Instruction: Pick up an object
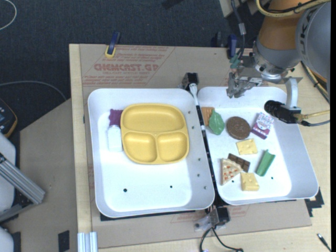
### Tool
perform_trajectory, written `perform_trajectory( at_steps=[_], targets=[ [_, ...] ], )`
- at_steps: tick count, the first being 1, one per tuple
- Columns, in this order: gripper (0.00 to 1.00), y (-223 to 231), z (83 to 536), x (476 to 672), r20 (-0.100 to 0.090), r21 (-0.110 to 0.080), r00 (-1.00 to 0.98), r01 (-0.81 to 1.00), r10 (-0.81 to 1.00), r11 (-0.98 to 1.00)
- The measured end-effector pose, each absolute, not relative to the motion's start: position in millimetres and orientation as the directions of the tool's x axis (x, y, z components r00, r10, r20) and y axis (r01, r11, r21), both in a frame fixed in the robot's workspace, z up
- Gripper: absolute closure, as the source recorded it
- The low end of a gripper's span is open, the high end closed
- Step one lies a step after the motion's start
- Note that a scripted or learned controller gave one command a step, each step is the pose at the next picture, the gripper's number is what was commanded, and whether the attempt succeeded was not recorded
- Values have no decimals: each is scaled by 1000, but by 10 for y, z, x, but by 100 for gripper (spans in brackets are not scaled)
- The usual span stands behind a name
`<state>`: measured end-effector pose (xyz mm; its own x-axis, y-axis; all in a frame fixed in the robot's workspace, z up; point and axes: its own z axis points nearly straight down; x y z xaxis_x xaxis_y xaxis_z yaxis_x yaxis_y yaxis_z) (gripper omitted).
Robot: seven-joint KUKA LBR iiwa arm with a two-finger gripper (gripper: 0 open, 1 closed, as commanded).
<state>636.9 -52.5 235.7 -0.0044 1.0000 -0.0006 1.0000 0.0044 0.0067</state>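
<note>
My gripper [237, 90] hangs over the far left corner of the right bin [304, 164], above and behind the toys. Below it lie a green pear-shaped toy [216, 123], a brown round cookie [238, 127], an orange piece [208, 112] and a purple-and-white packet [263, 124]. Nearer the front are two yellow cheese blocks [247, 147], [249, 181], a green cucumber-like stick [265, 163], a pizza slice [228, 171] and a brown bar [239, 162]. Nothing shows between the fingers.
The left bin [105, 188] holds a yellow divided tray [155, 133], with a purple item [115, 116] and a white bottle [114, 138] at its left side. A black camera mount [281, 112] juts over the right bin's far edge.
</note>
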Motion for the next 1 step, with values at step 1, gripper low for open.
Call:
perform_trajectory(
  at_steps=[1],
  targets=[
    [100,-351,2334,6585,-1,5,-3,1000,1000,3]
  ],
)
